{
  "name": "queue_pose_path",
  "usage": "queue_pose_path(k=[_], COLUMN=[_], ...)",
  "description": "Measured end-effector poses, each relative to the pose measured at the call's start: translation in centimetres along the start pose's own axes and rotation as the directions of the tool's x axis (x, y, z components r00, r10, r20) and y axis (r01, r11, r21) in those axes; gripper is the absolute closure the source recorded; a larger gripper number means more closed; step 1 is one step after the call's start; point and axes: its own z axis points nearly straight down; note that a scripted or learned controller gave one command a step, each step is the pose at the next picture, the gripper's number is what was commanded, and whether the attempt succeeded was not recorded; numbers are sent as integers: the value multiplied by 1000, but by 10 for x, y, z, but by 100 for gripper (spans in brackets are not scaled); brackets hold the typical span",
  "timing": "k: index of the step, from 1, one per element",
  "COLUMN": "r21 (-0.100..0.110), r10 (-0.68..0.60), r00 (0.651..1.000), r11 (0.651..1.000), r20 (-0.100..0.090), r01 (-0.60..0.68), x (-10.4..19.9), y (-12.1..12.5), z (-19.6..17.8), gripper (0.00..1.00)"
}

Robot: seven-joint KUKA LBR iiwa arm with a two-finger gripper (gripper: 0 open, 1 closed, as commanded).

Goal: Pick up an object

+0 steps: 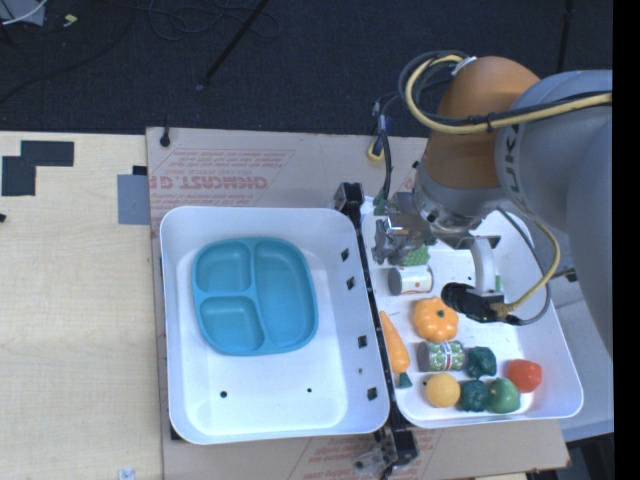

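Nearest the camera, along the front of the right bin (570, 393), lies a row of small toy foods: a yellow lemon (442, 391), a dark green piece (474, 397), a green ball (505, 397) and a red tomato (524, 374). Just behind them rest a small can (441, 356) on its side and a teal lump (481, 359), with a carrot (394, 342) lying along the bin's left wall. These look like light, hollow plastic, stiff and smooth, so they would likely skid or roll away from a pinch that lands off centre. Further back sits an orange pumpkin (435, 320), broad and ribbed, probably wide for the fingers. Behind it, a short grey-and-white cylinder (410, 280) lies on its side, touching or nearly touching a small green-labelled item (414, 258) beneath the gripper (392, 240). The cylinder seems the likeliest target: it would be best taken across its round body at mid-length, since a hold near an end could let it pivot out. Whether the pincer is open or closed cannot be told, as the wrist hides its tips, and nothing is seen held. In the left bin (200, 408) lies a blue tray (254, 296) with three compartments, thin and flat, hard to take except by its rim. Farthest back, the arm (560, 158) rises with its orange band (480, 118).
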Motion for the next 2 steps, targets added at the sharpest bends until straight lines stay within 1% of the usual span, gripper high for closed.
queue_pose_path(k=[1,2], r21=[-2,1], r10=[2,3], r00=[1000,1000], r11=[1000,1000], r20=[1,2], r01=[-2,-3], x=[-11,-13], y=[1,-3], z=[-16,-10], gripper=[100,100])
